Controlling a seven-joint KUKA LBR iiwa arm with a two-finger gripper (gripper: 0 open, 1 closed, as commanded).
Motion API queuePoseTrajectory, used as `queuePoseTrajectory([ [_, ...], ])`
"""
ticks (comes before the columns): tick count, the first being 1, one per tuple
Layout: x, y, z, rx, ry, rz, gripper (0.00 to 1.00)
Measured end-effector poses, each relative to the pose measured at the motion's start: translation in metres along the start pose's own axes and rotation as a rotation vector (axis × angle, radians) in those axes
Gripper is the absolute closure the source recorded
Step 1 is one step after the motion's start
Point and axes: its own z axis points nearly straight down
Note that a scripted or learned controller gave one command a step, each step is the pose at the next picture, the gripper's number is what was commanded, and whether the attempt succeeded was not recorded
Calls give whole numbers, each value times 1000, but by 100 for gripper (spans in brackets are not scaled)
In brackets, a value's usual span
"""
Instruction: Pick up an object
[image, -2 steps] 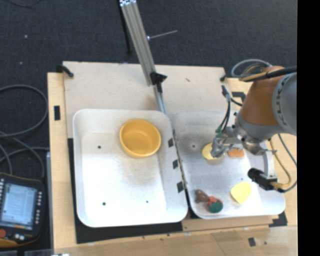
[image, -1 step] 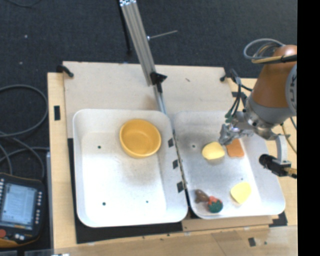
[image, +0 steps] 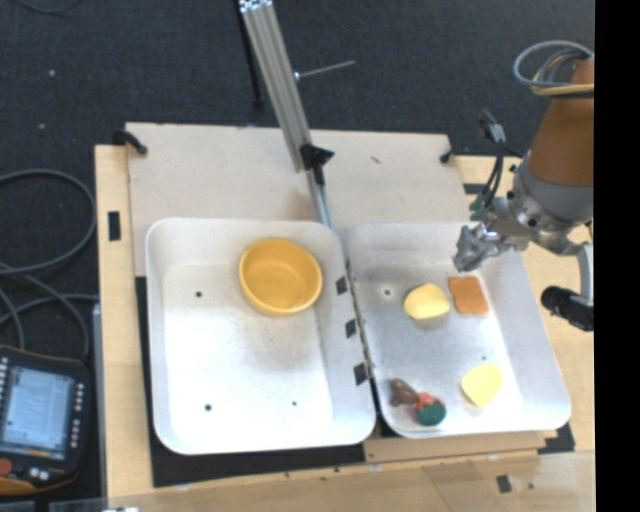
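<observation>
Two shallow white bins sat side by side on the bench. A yellow bowl (image: 281, 275) stood near the far edge of the left bin (image: 190, 400). In the right bin (image: 530, 340), the gripper (image: 472, 248) hung over the far right part, just above an orange block (image: 468, 296). A pale yellow lump (image: 427, 302) lay just beside that block. A yellow piece (image: 482, 385) and a small brown, red and green toy (image: 418, 402) lay near the front edge.

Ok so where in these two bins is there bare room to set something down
Most room is in the left bin: its whole near half, below the yellow bowl, is bare. In the right bin, one patch lies between the pale yellow piece and the small toy. Its far right is crowded: orange block, end effector.
</observation>
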Motion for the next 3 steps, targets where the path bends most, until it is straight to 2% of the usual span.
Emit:
queuePoseTrajectory([
  [1, 51, -12, 16, 7, 2, -2, 100],
  [2, 105, -17, 10, 6, 4, -5, 100],
  [3, 153, -33, 11, 7, 3, -4, 100],
])
